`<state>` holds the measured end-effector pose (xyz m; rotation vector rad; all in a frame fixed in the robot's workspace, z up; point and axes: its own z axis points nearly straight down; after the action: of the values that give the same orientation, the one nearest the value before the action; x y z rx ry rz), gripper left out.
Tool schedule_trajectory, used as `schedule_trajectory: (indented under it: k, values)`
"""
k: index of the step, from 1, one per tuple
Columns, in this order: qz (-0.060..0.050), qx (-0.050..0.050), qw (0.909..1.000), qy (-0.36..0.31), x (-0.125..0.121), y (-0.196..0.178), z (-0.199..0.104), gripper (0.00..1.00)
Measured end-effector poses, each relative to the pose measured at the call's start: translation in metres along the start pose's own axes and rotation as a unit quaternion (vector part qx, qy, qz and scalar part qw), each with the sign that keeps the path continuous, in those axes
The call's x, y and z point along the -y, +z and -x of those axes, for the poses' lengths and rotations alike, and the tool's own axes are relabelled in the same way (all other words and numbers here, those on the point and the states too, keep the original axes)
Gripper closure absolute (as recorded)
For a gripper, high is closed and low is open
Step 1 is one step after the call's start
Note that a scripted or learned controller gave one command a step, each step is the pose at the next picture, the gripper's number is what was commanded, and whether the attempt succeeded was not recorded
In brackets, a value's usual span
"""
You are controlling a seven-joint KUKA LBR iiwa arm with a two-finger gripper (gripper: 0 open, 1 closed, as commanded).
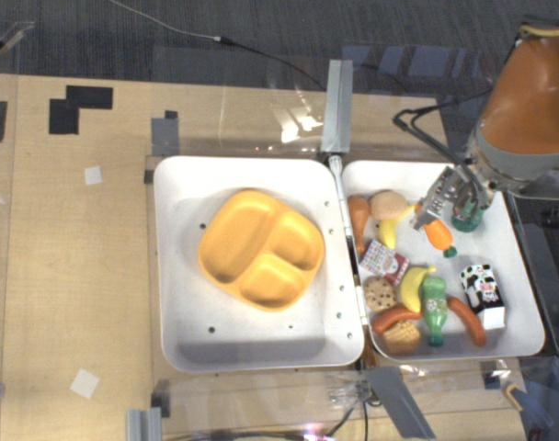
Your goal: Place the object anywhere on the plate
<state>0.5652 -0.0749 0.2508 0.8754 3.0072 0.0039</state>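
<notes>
Bench with two white bins: gripper (442, 208) poised just above carrot (438, 235).
Grip state unclear; plate (261, 248) well left of carrot, across divider.

A robotics lab: a plywood bench (68, 274) carries two white bins (183, 338) clamped by metal brackets (337, 108), with black marker patches (77, 107) and a loose cable (169, 26) over grey carpet. Toy plastic food (417, 288) fills one bin, a yellow divided plate (261, 248) the other

I see the yellow-orange three-compartment plastic plate (260, 249) lying flat in the left bin, and a small orange toy carrot (438, 235) in the right bin.
</notes>
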Motion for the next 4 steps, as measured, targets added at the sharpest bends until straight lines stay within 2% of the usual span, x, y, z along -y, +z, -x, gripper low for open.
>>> schedule_trajectory:
  k: [1, 2, 3, 4]
  values:
    - [0.0, -0.002, 0.9955, -0.095, -0.062, 0.024, -0.056, 1.0]
    - [0.002, -0.001, 0.9827, -0.185, -0.143, 0.02, -0.068, 1.0]
    - [0.001, -0.001, 0.9829, -0.184, -0.142, 0.02, -0.067, 0.0]
    - [0.004, 0.004, 0.9828, -0.185, -0.144, 0.007, -0.065, 1.0]
